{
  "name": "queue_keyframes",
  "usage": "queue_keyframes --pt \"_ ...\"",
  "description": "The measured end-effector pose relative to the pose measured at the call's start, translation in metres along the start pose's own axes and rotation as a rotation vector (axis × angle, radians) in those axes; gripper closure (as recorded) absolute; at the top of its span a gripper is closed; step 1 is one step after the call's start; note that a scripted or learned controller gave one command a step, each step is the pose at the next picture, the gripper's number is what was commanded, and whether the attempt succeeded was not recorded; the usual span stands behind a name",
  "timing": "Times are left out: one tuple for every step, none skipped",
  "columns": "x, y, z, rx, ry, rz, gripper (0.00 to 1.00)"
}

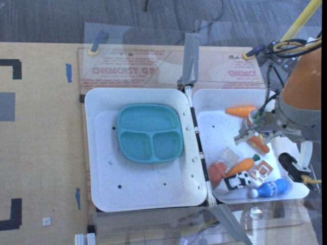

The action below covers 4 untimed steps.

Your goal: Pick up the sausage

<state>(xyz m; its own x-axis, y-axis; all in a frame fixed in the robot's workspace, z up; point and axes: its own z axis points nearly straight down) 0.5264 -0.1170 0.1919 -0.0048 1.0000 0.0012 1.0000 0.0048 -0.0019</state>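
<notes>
The gripper (254,130) sits low in the right bin (214,106), directly beside a short orange-red sausage (259,144) that lies near the bin's right wall. Whether the fingers are spread or closed cannot be determined, and contact with the sausage appears possible but is not confirmed.

Risks: the sausage is a smooth, rounded cylinder and may roll or squirt sideways under an off-centre pinch. A carrot (240,111) lies just beyond the gripper, and a second carrot (239,166) lies nearer; both are tapered, orange and easily mistaken for the target. Crowding at the near edge, including a blue bottle (273,188), limits clearance.

The left bin (97,152) holds a glossy teal divided plate (150,132), rigid and shallow.
</notes>
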Motion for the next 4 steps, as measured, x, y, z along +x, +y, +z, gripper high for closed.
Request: queue_keyframes --pt "-0.027 0.03 0.069 -0.001 0.0 -0.072 0.0" --pt "-0.034 0.08 0.008 -0.005 -0.003 -0.131 0.0" --pt "-0.075 0.086 0.081 -0.005 -0.003 -0.067 0.0" --pt "-0.066 0.087 0.067 -0.006 -0.004 -0.226 0.0"
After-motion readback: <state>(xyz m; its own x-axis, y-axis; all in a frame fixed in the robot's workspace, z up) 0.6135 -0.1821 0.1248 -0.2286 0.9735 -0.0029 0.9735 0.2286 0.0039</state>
